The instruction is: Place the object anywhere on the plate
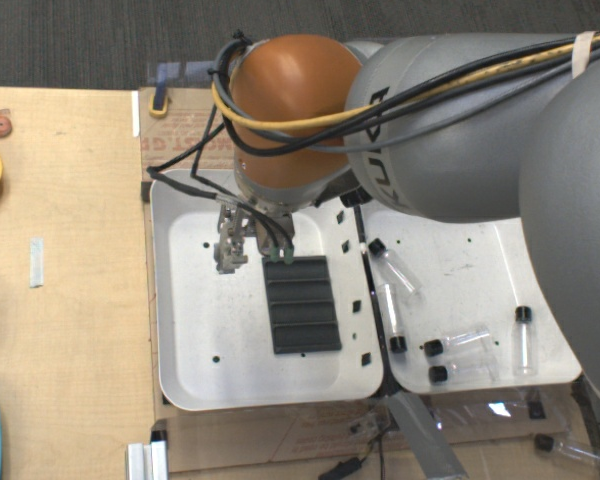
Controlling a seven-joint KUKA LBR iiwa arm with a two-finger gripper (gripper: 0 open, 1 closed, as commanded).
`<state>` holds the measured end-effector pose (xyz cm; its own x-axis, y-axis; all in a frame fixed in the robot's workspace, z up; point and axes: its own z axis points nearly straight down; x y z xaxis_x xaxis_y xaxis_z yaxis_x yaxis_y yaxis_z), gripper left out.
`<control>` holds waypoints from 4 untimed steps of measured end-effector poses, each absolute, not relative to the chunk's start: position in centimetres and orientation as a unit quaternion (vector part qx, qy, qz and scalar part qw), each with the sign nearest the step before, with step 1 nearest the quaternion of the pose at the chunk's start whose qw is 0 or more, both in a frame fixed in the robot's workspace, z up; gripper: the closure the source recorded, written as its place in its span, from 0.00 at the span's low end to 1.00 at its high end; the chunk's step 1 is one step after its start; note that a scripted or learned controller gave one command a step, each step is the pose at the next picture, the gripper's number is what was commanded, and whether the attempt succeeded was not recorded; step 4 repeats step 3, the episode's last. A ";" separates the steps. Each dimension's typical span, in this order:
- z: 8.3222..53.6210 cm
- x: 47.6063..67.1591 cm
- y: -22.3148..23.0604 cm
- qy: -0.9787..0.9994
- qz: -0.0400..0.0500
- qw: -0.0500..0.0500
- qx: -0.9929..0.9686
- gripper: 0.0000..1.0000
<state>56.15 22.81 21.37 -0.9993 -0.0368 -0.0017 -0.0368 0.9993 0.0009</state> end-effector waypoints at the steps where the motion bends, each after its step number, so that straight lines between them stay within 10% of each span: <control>1: 10.2 47.9 22.8 0.997 -0.001 -0.001 0.074 1.00; 3: 44.0 51.6 22.8 0.982 0.000 0.002 -0.190 1.00; 4: 44.0 51.6 22.8 0.982 0.000 0.002 -0.190 1.00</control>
